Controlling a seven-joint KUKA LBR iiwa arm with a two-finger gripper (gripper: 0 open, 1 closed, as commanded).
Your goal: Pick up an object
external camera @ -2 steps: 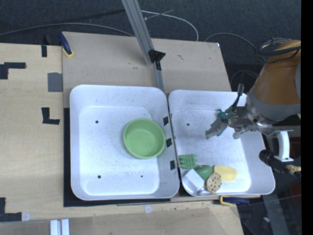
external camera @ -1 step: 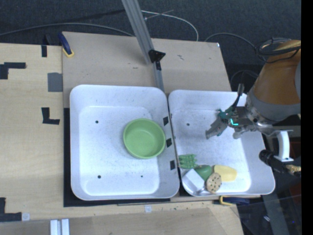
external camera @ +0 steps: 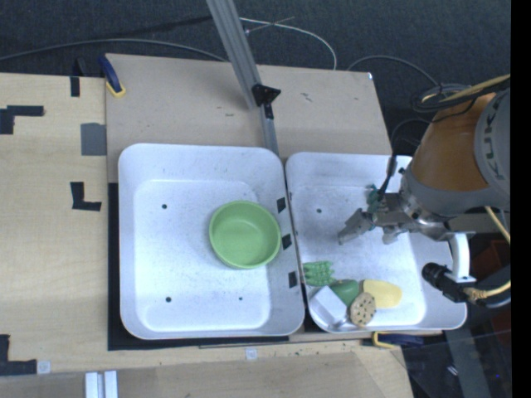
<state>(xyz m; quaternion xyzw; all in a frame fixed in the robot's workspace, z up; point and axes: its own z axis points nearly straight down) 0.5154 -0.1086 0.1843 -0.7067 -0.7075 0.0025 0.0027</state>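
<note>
A bench seen from above at a slant holds two shallow white bins side by side. The left bin (external camera: 149,222) holds one thing, a green bowl (external camera: 245,235), sitting upright right of the bin's middle, near the wall shared with its neighbour. The right bin (external camera: 332,181) holds a small cluster along its near edge: a green toothed piece (external camera: 318,272), a white block (external camera: 328,307) just below it, a green shape (external camera: 347,289) beside that, a round speckled brown disc (external camera: 362,308) and a yellow piece (external camera: 382,293), all touching or nearly touching. Any of these could serve as the object to pick up. The gripper (external camera: 363,225) hovers over the bare middle of the right bin, apart from the cluster, its two dark fingers spread wide with nothing between them. Further right, the grey and orange arm (external camera: 456,160) reaches in over the bin's far side. The main risk, as a judgement, is that a descent from here closes on bare floor, since the gripper stands above open bin and not over the pieces. A second risk is the crowding: the pieces lie so close that fingers may land on two at once or push one into the near wall and wedge it. The bowl is well apart and out of the way.
</note>
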